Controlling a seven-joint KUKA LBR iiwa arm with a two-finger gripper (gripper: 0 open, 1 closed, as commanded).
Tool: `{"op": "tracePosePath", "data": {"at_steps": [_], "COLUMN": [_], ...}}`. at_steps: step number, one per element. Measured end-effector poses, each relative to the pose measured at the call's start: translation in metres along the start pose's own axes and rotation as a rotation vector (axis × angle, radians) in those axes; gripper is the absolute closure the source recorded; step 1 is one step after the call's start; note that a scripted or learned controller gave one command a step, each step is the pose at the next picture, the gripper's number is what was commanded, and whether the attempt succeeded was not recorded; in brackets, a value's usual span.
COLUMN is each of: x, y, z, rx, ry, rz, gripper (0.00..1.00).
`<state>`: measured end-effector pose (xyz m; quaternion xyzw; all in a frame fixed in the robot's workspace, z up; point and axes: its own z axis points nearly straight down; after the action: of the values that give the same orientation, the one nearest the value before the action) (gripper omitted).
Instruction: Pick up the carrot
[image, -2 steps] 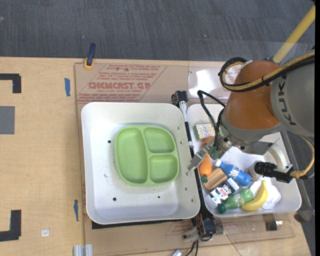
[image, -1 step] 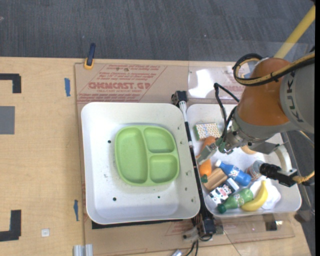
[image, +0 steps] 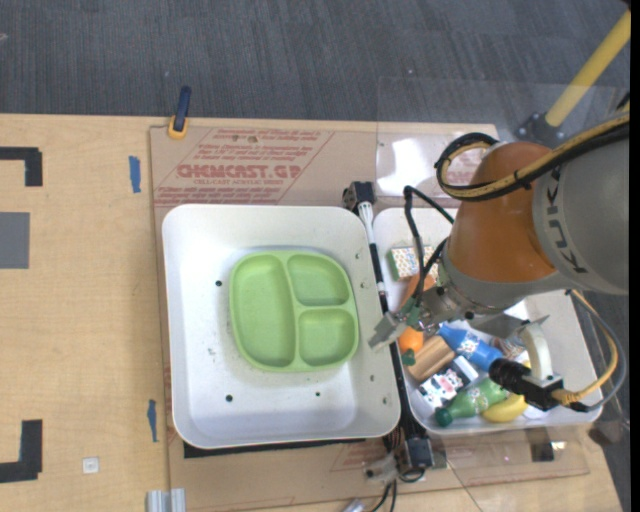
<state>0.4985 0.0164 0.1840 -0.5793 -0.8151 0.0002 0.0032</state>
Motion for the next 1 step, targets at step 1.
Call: {"op": "tracePosePath", "data": {"at_steps": [1], "x": [-0.0017], "y": [-0.0005], "z": [0.0000], "rx": [0.001], "ry": [-0.002], "rz": [0.002], "gripper": [0.00]}}
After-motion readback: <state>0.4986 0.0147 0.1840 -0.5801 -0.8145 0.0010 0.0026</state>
